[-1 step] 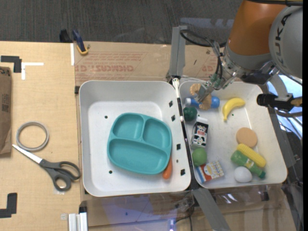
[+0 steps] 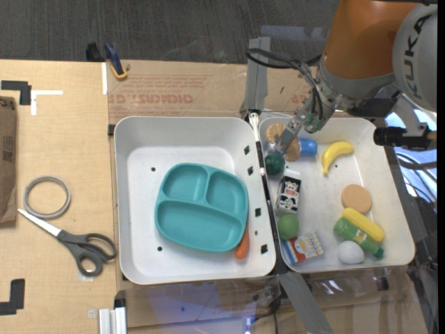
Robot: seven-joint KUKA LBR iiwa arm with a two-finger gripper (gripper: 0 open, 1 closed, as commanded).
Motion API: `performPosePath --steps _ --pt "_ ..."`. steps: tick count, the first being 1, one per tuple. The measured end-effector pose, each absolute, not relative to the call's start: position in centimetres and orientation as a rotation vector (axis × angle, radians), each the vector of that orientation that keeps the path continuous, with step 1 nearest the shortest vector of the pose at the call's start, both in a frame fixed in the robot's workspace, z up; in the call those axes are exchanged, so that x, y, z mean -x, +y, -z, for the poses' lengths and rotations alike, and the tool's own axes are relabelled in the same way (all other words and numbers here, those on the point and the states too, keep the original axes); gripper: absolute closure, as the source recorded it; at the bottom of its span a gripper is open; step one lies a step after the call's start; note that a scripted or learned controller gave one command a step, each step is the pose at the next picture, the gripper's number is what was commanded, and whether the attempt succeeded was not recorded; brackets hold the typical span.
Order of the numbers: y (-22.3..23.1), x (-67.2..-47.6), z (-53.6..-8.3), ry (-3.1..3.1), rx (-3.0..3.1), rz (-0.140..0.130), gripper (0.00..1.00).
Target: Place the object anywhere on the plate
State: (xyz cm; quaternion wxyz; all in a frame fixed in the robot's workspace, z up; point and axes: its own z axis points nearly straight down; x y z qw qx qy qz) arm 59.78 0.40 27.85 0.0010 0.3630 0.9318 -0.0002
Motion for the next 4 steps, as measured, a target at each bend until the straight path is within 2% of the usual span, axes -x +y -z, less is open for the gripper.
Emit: performPosePath --steps 1,2,3,4 --pt "4.4 -57.0 -31.1 2.983 -0.979 0.001 1.00" --pt "7.7 -54.1 -29.6 3.062 -0.706 0.001 1.00" --pt "13.2 -51.5 -21.3 3.056 -0.731 0.002 1.00" --pt "13.1 -51.5 -21.4 3.055 -0.732 0.001 0.00"
